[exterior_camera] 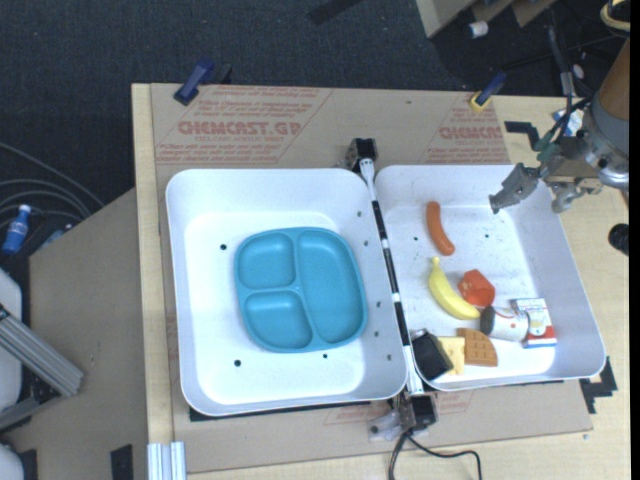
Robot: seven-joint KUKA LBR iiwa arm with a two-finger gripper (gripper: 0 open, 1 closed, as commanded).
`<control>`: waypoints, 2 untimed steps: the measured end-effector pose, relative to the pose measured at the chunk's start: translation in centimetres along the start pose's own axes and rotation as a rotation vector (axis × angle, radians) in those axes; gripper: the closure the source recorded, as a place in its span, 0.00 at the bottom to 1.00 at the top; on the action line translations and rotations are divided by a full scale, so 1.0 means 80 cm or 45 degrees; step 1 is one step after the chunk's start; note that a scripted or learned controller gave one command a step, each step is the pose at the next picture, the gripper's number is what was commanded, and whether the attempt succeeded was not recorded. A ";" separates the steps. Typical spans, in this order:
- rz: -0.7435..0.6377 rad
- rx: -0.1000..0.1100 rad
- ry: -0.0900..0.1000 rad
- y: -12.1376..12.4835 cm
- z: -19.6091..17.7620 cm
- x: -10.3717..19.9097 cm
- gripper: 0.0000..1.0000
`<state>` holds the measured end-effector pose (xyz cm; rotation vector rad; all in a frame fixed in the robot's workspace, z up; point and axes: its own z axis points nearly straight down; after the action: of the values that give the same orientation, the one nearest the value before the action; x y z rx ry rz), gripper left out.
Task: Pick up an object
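On the desk point(260, 118), a pale wooden board with red print, two shallow white plastic bins sit side by side, joined along a dark seam. Within the left bin point(200, 368) lies a light-blue plastic plate with three compartments point(299, 288), roughly centred and with nothing on it. Within the right bin point(575, 278) several small things are gathered toward the near half: an orange-red toy sausage point(439, 227) lies alone toward the far side; nearer, a yellow toy banana point(449, 291) curves down the middle, with a red blocky toy point(478, 288) just beside its right flank. Close to the near wall sit a small white carton with red and blue print point(531, 321), a brown waffle-like toy point(478, 348) and a black rectangular block point(430, 354) at the bin's near-left corner.

Over the right bin's far-right corner hangs the gripper point(520, 188), grey metal, on the arm that comes in from the right. One grey finger points down and leftward; whether it is clenched or released cannot be told, and nothing shows between its fingers. The sausage is the nearest object, lying to the gripper's left and a little nearer the camera, apart from it. The banana and the rest lie well apart from it toward the near wall.
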<state>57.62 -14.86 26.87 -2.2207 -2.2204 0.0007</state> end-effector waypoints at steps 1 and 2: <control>-0.001 0.000 0.000 -0.007 0.176 0.061 0.00; -0.001 -0.001 -0.001 0.063 0.230 0.060 0.00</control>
<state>62.61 -10.04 8.43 -2.2207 -2.2215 0.0004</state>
